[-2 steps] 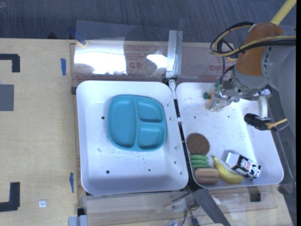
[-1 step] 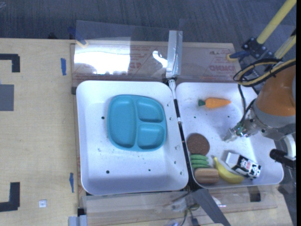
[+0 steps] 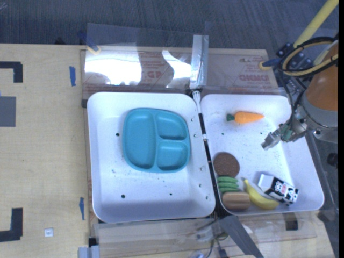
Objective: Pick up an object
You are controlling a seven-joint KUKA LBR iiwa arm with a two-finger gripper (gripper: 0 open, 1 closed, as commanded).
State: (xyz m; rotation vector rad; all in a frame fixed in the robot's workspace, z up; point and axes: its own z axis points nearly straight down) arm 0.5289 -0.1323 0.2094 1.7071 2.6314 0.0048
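The right bin [image 3: 301, 160] holds an orange carrot [image 3: 247, 117] near its far edge. Along its near edge lie a round brown patty [image 3: 227, 164], green bean pods [image 3: 228, 184], a tan bread roll [image 3: 236, 200], a yellow banana [image 3: 259, 197] and a white and black carton [image 3: 279, 188]. My gripper [image 3: 270, 140] hangs over the right half of this bin, right of and below the carrot and above the carton. It is apart from all of them.
The left bin [image 3: 102, 160] holds a blue divided plate [image 3: 156, 140]. A clear plastic sheet [image 3: 140, 63] and a taped post [image 3: 199, 61] stand behind the bins. Yellow and black cables [image 3: 306, 50] hang at the upper right.
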